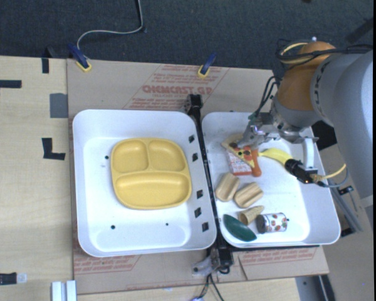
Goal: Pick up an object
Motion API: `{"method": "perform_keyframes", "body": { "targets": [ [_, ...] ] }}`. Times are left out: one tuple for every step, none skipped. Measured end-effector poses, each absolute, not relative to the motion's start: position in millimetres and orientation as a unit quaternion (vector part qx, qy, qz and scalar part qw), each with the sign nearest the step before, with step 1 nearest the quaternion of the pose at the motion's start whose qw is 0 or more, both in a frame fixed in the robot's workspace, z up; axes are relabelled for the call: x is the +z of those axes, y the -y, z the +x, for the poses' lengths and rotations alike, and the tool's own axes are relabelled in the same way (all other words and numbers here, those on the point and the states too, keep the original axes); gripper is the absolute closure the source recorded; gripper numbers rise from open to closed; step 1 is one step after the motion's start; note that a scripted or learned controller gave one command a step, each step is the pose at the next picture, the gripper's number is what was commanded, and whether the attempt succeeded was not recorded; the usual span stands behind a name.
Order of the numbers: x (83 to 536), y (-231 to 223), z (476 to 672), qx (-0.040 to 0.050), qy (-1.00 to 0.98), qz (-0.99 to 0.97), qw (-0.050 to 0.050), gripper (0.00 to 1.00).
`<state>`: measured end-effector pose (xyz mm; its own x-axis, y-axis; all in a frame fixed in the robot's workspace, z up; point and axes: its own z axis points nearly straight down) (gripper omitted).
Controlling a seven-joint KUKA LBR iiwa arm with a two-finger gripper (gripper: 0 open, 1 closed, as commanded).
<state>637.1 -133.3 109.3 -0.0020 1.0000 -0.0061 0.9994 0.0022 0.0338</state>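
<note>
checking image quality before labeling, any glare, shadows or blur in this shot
Camera view: lighting is even and soft; the white bins look bright but keep their edges, and the yellow divided tray shows mild sheen. Faint shadows sit under the arm. The small items around the end effector look soft and hard to identify.

The arm (pixel 338 86) is running off the frame at three o'clock, its base cut away. The pincer (pixel 254 140) is sitting too small and cluttered to read. It is covering part of the red-and-white packet (pixel 239 163), whose print is blurring out. The banana (pixel 274 156) is slipping partly under the wrist. At six o'clock, the can's (pixel 272 222) label is staying too tiny to make out.
</note>
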Motion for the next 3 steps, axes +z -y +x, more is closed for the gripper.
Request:
{"method": "perform_keyframes", "body": {
  "targets": [
    [199.3, 42.6, 598.5, 0.0015, -0.709, 0.706, 0.0, 1.0],
    [197.6, 44.1, 597.3, -0.0002, -0.708, 0.706, -0.001, 0.0],
    [120.7, 124.3, 647.7, -0.002, -0.707, 0.707, -0.001, 0.0]
  ]
}}
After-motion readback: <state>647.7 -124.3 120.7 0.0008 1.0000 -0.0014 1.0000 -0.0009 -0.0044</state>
